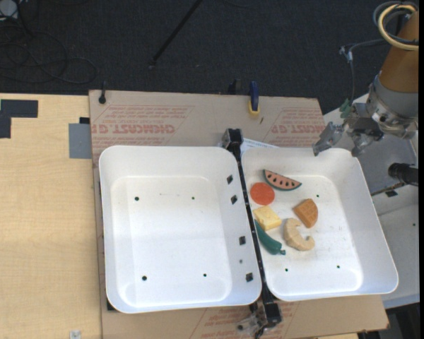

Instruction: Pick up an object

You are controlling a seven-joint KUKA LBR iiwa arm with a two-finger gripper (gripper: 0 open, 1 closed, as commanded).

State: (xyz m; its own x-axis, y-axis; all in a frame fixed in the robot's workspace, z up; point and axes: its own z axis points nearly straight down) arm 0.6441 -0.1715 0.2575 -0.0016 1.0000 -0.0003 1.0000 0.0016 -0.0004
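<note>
Stage: pick not begun | gripper (338,138) is held above right bin (371,210) rim | fingers spread, nothing grasped | watermelon slice (282,180) remains unlifted

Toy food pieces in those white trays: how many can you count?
6, all in the right bin: watermelon slice at the back, tomato slice, cheese wedge, bread piece, mushroom-like piece, green piece by the divider. None looks hidden.

Bench (35,217) bears cardboard sheet (162,122) (two white bins (113,189) atop)
</note>
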